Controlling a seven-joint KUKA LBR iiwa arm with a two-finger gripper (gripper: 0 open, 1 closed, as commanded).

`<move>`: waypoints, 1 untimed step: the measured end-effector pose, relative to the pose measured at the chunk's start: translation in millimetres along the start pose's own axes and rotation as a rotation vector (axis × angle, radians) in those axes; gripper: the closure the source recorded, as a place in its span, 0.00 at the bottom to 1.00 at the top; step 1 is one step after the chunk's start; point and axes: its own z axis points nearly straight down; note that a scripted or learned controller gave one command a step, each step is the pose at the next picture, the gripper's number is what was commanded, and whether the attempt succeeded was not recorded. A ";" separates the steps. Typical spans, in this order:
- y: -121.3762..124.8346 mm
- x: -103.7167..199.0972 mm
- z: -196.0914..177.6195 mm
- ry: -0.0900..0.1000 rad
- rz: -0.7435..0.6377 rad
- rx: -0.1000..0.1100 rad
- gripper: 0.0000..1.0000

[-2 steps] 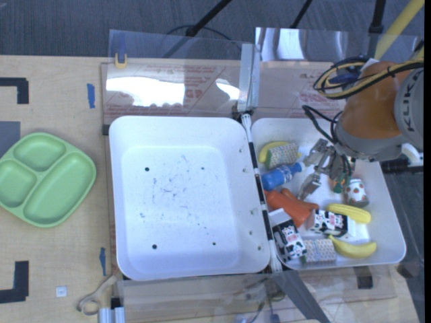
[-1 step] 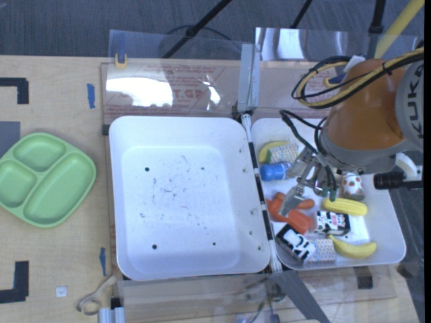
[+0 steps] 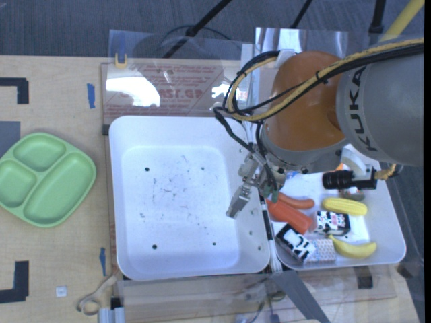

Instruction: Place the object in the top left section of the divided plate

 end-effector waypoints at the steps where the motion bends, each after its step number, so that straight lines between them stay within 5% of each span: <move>1: -0.1 -0.1 0.0 0.000 0.000 0.000 0.00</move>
